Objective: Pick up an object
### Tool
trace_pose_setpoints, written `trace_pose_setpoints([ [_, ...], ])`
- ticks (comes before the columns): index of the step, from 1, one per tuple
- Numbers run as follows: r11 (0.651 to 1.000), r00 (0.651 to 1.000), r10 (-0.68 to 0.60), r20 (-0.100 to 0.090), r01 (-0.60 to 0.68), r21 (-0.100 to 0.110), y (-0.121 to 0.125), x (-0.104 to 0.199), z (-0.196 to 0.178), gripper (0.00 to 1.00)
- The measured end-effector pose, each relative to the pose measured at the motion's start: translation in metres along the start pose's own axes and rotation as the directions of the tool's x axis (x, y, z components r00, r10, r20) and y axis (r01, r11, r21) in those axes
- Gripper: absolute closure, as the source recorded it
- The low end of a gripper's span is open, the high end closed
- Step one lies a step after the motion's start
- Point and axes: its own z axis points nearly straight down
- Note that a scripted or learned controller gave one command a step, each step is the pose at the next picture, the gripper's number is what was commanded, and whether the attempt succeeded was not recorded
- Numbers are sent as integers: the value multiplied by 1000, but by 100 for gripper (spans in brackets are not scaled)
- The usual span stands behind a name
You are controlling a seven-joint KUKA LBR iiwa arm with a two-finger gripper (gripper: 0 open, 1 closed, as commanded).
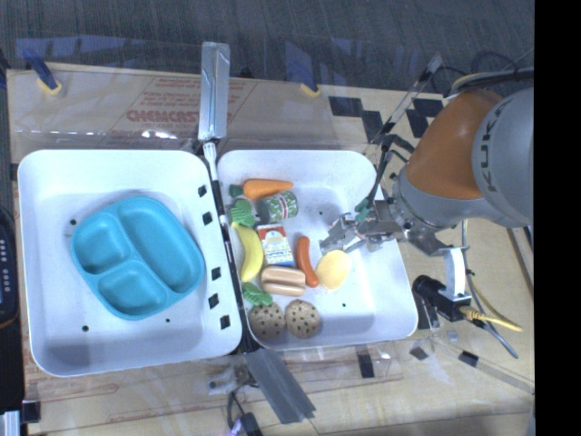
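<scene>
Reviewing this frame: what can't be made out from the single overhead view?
- End effector: too small and blurred to tell its finger state.
- Small carton: label too small to read.
- Green toy beside the cookies: partly hidden by the hot dog, so its kind is unclear.
- Arm: cut off by the right edge.
- Blue divided tray: fully seen.

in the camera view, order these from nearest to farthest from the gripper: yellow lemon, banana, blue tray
From the gripper, in the right bin:
1. Yellow lemon, just below and slightly left of it, same bin.
2. Banana, along the right bin's left wall.
3. Blue tray, over in the left bin.
</scene>
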Motion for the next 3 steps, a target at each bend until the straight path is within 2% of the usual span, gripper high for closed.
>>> trace_pose_setpoints([
  [1,977,977,-214,0,214,-5,51,-2,104,0],
  [2,976,976,-217,1,217,-4,51,-3,96,100],
  [3,969,969,-247,7,247,-15,120,56,-36,100],
])
